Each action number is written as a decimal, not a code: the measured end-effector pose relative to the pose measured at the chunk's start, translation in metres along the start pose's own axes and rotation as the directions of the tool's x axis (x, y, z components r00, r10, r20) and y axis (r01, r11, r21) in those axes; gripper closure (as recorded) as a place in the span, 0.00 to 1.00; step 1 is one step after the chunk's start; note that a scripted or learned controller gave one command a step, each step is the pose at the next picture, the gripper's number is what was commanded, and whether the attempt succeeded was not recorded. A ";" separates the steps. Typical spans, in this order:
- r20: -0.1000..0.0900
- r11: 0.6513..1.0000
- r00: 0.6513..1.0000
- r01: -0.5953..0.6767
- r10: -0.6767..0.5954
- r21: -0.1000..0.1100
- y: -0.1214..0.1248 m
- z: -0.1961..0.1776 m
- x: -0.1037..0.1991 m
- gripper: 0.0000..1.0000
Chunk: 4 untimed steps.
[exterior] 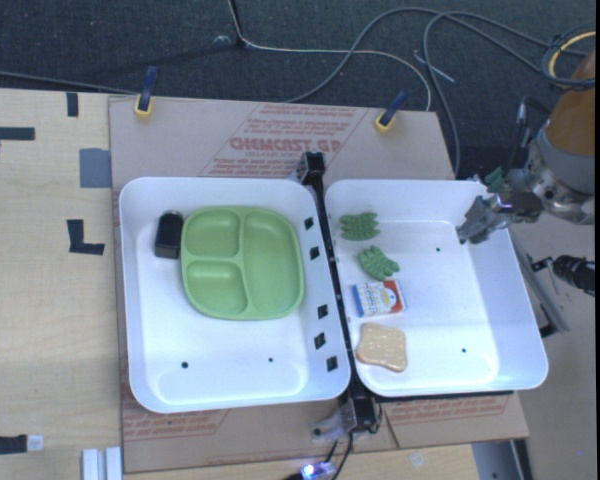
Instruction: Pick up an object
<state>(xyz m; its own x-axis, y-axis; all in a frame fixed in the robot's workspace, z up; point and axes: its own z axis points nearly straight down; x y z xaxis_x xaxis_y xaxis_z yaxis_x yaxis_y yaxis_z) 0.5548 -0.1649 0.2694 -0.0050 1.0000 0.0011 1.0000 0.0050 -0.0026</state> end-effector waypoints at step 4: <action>0.000 1.000 1.000 0.002 -0.002 -0.001 0.006 0.031 0.224 1.00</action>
